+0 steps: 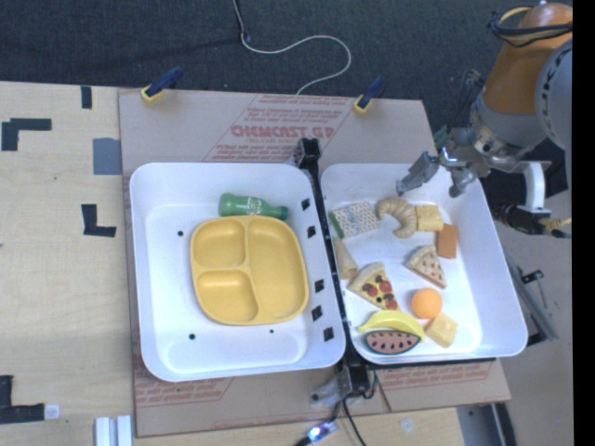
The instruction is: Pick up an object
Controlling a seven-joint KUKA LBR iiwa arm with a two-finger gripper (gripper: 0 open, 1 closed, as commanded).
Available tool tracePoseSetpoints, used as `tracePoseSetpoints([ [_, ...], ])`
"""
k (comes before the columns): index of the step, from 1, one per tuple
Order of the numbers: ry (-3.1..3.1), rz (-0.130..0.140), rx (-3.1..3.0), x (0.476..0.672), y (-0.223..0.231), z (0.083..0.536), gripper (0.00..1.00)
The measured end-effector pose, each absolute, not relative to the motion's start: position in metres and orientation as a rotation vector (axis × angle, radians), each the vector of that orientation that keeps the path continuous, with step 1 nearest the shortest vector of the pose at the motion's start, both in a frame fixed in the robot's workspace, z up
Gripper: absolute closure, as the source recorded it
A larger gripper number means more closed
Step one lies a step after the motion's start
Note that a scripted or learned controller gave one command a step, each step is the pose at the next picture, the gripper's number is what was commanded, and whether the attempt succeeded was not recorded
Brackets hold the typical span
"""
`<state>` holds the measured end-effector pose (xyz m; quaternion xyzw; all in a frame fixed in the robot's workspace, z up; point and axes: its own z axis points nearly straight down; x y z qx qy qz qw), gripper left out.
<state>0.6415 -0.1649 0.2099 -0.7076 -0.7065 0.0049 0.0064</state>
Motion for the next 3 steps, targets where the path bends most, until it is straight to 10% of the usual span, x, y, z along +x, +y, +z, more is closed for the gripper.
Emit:
tracePoseSetpoints([
  [3, -2.221, 0.007, -2.216, 0.648, -0.170, 0.122, 0.00],
])
